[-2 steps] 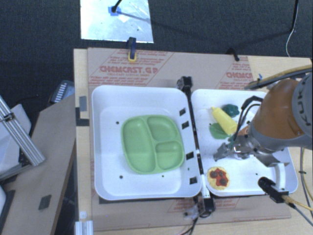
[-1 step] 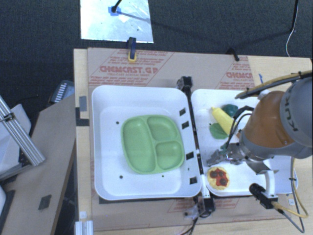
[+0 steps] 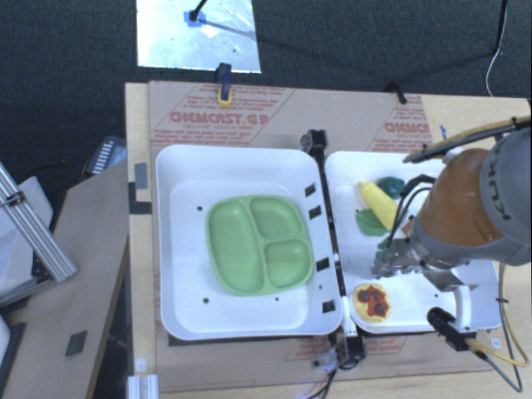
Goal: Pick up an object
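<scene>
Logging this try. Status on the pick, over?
Gripper low in right bin, nothing seen held. Pizza toy just below it, banana above. Green tray in left bin.

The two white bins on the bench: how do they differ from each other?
The left bin holds one thing, a green divided plate lying flat in its middle. The right bin holds several small things: a yellow banana-like toy, green pieces and a small pizza-like toy. The arm hangs over the right bin, not the left. Both are shallow, white and rectangular, side by side.
</scene>
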`<state>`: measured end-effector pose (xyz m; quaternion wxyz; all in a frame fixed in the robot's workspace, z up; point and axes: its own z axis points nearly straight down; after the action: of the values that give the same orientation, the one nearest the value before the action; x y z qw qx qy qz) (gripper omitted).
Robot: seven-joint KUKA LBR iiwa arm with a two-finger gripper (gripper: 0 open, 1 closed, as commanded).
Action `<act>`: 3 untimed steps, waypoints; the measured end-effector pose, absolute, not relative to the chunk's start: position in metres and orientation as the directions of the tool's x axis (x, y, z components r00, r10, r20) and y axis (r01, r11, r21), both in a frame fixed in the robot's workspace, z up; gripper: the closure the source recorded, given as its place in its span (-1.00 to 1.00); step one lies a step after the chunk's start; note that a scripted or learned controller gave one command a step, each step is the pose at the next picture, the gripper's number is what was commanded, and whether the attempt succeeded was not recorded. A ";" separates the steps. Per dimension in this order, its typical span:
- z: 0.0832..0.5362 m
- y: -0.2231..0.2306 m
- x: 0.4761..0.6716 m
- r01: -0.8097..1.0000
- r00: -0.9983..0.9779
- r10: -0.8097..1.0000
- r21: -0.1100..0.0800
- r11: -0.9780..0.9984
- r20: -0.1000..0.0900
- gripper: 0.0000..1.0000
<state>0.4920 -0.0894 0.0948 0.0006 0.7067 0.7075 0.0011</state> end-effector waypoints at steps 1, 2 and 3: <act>0.139 -0.095 0.492 1.000 -0.001 1.000 0.005 0.001 -0.001 1.00; 0.192 -0.084 0.497 1.000 -0.005 1.000 0.007 0.005 -0.001 1.00; 0.235 -0.087 0.496 1.000 -0.004 1.000 0.007 0.004 -0.001 1.00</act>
<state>0.4960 -0.0872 0.2354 0.0029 0.7056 0.7086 0.0020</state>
